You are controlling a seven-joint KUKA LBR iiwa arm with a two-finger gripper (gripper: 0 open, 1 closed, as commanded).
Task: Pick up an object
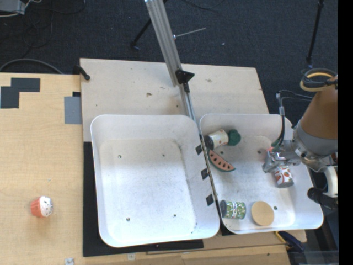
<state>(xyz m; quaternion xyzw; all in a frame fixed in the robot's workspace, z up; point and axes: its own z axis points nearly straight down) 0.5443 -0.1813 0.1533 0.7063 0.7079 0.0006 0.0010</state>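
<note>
White right-hand bin [309,217] holds my claw [274,164], its grip state impossible to tell, poised just beside a red-and-white can [283,176], with a watermelon slice [222,162] lying well apart.

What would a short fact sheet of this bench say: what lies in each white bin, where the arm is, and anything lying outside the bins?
left bin: white, shallow
right bin: cream cylinder with green cap; watermelon-slice toy; small green patterned can; round tan wooden disc; red-and-white small object
arm: grey with orange band, over the right bin's right side
tool: just above the red-and-white object; grip state cannot be told
outside bins: small red-and-white cupcake-like toy on the wooden surface at left
</note>
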